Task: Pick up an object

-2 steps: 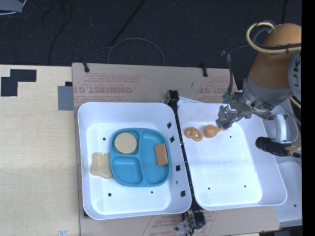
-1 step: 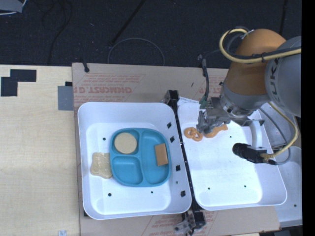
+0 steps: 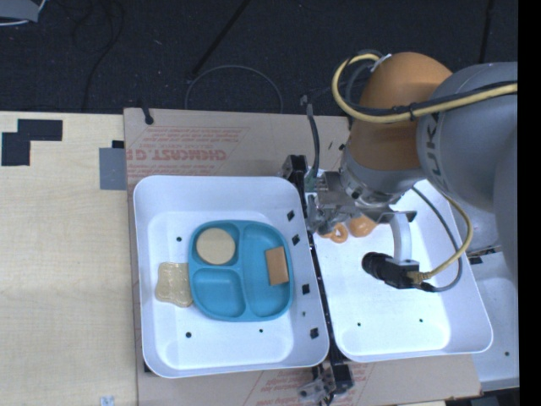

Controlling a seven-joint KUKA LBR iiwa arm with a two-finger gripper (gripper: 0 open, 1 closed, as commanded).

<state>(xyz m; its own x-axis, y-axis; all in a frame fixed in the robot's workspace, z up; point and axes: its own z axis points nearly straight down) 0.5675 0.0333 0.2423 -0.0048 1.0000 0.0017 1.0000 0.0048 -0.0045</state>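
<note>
arm: grey body [image 3: 473, 142] with orange band [image 3: 393, 108] above the wrist, reaching in from the right, bent down over the back left corner of the right bin.
jaws: [image 3: 331, 218] low at the right bin's left wall, mostly hidden under the wrist; cannot tell whether they stand wide, narrow or hold anything.
orange pieces: [image 3: 351, 228] small orange things, one ring-like, one rounder, lying on the right bin's floor directly under the wrist, just beside the jaws; whether they touch the jaws, cannot tell.
right bin: [image 3: 406, 328] white, shallow; the orange pieces sit near its back left corner.
black cylinder: [image 3: 387, 270] dark part at the end of a cable, hanging over the middle of the right bin, apart from the orange pieces.
left bin: [image 3: 161, 218] white, touching the right bin along the middle divider.
blue tray: [image 3: 228, 294] three compartments, in the left bin's middle.
round tan disc: [image 3: 215, 245] in the tray's back left compartment.
brown block: [image 3: 276, 266] in the tray's right compartment.
pale yellow piece: [image 3: 173, 283] on the bin floor, against the tray's left edge.
worktop: [image 3: 59, 269] light wood, left of the bins.
</note>
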